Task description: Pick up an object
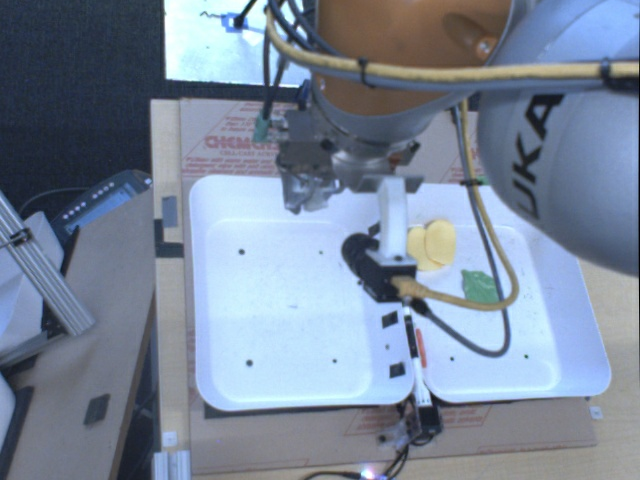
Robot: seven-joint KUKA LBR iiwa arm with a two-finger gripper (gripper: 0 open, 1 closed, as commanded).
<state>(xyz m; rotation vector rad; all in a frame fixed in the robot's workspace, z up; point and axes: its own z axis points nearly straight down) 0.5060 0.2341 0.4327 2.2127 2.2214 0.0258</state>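
Two things in right bin (525, 358): yellow piece (435, 244), green piece (480, 286).

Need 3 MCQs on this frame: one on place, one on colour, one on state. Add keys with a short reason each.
1. The yellow object lies in:
A the view's left bin
B the view's right bin
C on the bench outside both bins

2. The object nearest the yellow one is:
A red
B blue
C green

3. The green object is:
A lying on the bin floor
B lifted in the hand
C draped over the bin's rim

Key:
1 B, it sits toward the right bin's far side.
2 C, the green object lies just beside it.
3 A, it rests in the right bin, while the hand is over the left bin's far edge.
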